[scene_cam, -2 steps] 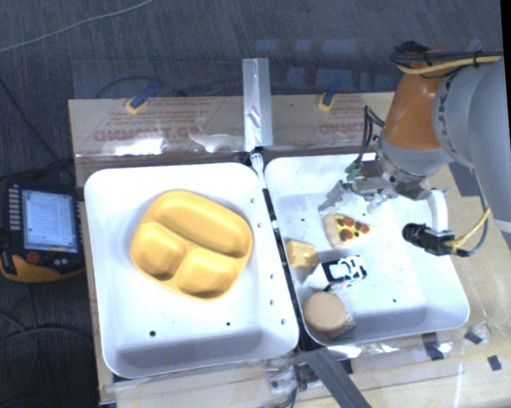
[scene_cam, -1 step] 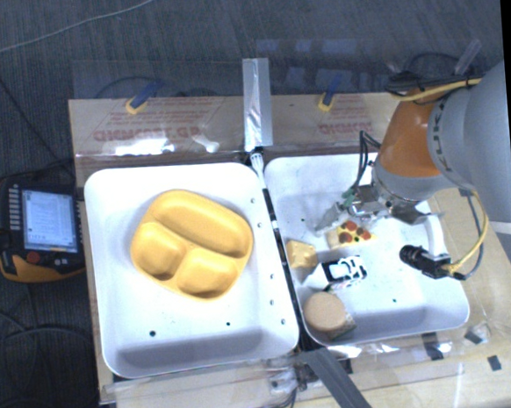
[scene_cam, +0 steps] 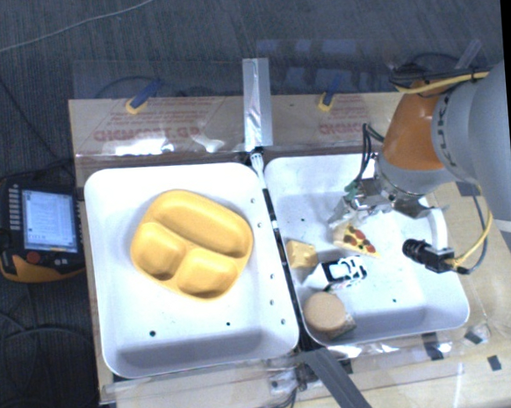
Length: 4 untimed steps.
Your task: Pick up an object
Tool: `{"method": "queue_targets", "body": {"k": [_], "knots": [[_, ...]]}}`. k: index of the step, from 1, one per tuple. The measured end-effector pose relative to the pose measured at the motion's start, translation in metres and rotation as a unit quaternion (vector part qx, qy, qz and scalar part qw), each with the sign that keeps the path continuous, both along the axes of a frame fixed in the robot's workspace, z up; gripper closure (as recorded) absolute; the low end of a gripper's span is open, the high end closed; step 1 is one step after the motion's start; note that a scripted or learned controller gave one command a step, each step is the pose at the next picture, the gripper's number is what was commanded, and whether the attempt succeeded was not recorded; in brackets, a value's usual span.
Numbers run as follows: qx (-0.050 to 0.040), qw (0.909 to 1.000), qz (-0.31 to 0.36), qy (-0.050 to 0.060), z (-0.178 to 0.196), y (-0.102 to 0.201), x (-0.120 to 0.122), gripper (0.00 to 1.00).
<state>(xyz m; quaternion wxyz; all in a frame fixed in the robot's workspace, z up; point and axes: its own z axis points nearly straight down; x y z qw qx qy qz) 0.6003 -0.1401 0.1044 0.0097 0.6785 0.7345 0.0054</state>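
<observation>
The right bin [scene_cam: 423, 313] holds a small pizza slice [scene_cam: 359, 241], a pale yellow cheese wedge [scene_cam: 301, 255], a black and white toy car [scene_cam: 343, 272] and a round brown bun [scene_cam: 326, 314]. My gripper [scene_cam: 355, 210] reaches in from the right, below the orange band [scene_cam: 411, 138], and hangs low over the bin's middle. It sits just above and behind the pizza slice. I see nothing held by it.
The left bin [scene_cam: 125, 341] contains a large yellow divided plate [scene_cam: 191, 243]. A metal divider [scene_cam: 258, 110] runs between the bins. A black connector with a yellow cable [scene_cam: 424, 253] hangs over the right bin's right side. A handheld screen unit [scene_cam: 41, 226] lies left of the bench.
</observation>
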Motion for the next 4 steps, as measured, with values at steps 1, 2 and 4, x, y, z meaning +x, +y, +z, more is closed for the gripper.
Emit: {"method": "queue_targets", "body": {"k": [1,2,4], "knots": [[0.0006,1.0000,0.000,0.005,-0.005,0.000,-0.003,0.00],[-0.0005,0.9979,0.065,0.003,-0.014,-0.010,-0.038,0.00],[0.0004,0.9943,0.106,0.011,-0.008,0.015,-0.048,1.00]]}}
